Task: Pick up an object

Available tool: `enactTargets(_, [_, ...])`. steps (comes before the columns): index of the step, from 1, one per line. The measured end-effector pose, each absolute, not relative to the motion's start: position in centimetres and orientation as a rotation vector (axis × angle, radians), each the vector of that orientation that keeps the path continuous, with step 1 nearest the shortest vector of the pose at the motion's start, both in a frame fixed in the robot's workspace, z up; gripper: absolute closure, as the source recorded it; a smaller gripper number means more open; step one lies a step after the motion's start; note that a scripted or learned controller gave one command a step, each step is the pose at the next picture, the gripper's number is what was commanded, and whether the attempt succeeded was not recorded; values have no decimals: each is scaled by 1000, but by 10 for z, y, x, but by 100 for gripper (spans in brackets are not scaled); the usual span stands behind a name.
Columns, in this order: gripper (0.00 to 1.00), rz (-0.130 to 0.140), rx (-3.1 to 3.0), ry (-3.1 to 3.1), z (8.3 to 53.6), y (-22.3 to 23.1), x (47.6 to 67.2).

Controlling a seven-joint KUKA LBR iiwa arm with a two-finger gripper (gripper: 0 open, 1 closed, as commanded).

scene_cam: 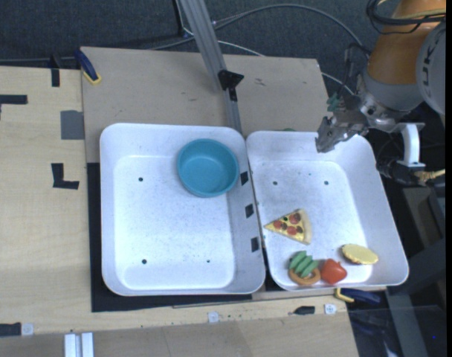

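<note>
Gripper (328,140) hangs over the far right corner of the right bin (360,166), arm coming in from 3 o'clock; fingers too small and dark to read, so I cannot tell whether they are spread or closed, and nothing is visible between them. Candidates all sit at the near end of that same bin, well apart from the tool. Pizza slice (291,225) is the closest one, lying at roughly 7 o'clock from the gripper, its long axis running about 10-to-4 with the point toward the divider between the bins. Further on at about 6 o'clock sits a cluster: green-and-orange piece (303,267) touching the red piece (332,271), with the yellow piece (359,255) just beside them against the near right wall. Blue bowl (207,167) is in the left bin (129,222), at about 9 o'clock from the tool, across the divider. My read: pizza slice is the cleanest target, isolated, mid-floor, clear of walls; the move is a traverse toward 7 o'clock, then a descent with the fingers set across the slice's short axis.
</note>
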State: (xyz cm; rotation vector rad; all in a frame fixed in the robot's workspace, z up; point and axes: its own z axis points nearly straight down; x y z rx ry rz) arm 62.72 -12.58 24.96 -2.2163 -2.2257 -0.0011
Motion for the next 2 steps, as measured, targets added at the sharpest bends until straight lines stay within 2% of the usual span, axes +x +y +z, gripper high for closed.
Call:
enactTargets(1, [100, -1, -2216, -2226, 251, -72, 612])
enactTargets(2, [100, 0, -2217, -2224, 241, -33, 582])
